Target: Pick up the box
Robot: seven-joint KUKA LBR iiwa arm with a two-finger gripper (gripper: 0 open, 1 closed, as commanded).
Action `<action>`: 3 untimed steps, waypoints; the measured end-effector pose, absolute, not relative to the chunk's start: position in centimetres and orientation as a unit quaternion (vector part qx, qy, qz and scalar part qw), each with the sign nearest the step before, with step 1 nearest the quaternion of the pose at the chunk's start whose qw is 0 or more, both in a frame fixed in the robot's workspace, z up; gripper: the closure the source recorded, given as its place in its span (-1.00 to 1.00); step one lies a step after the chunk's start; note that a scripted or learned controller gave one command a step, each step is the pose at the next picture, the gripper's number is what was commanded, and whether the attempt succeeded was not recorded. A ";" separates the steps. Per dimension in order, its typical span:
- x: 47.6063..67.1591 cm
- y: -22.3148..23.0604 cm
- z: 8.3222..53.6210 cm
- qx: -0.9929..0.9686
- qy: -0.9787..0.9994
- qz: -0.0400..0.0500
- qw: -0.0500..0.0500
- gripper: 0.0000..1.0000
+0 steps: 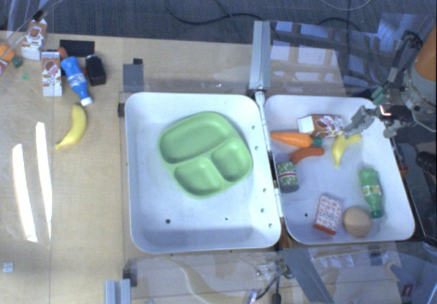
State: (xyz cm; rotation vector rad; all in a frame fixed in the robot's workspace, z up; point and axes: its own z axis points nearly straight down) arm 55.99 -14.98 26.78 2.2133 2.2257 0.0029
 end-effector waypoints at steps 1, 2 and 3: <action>51.0 -14.7 14.4 0.637 0.771 0.001 0.001 -1.00; 53.8 -10.8 23.7 0.616 0.788 0.002 0.003 -1.00; 48.7 -11.2 10.5 0.600 0.800 0.001 0.001 -1.00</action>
